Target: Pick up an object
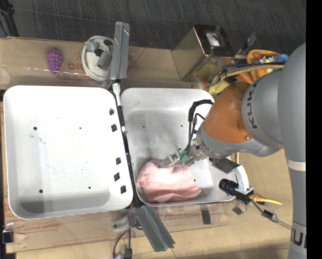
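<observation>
Pink cloth (167, 183) seemingly touching gripper (177, 158).

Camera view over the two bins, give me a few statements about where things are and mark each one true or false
1. The pink soft object lies in the right bin. True.
2. The gripper is over the left bin. False: it is down in the right bin, at the pink object's upper edge.
3. A small purple object sits on the bench outside the bins, above the left bin's upper left corner. True.
4. The pink object lies against the right bin's top wall. False: it lies along the bottom wall, near the lower left corner.
5. The arm reaches in from the left. False: it comes from the right.
</observation>
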Controlling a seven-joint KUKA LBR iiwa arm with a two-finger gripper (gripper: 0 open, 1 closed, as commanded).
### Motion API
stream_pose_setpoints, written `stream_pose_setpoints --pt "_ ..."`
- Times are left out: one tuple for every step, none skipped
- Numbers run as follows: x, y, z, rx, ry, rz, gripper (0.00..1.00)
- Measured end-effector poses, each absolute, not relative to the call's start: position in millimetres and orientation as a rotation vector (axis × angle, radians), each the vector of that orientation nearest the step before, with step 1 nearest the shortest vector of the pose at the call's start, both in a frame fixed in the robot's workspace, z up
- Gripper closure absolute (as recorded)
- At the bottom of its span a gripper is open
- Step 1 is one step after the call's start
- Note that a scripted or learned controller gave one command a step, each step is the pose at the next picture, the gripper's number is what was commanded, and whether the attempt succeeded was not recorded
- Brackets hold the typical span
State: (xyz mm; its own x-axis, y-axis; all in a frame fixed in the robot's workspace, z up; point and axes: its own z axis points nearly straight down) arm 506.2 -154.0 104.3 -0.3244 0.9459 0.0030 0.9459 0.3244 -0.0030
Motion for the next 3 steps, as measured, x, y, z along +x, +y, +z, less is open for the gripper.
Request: stream_pose_setpoints --pt "511.2 -151 91 -1.803 -2.567 0.002 0.00" --pt "513.0 -135 105 -1.896 -2.503 0.002 0.00" --pt "476.9 -61 191 -1.785 -2.582 0.001 0.00"
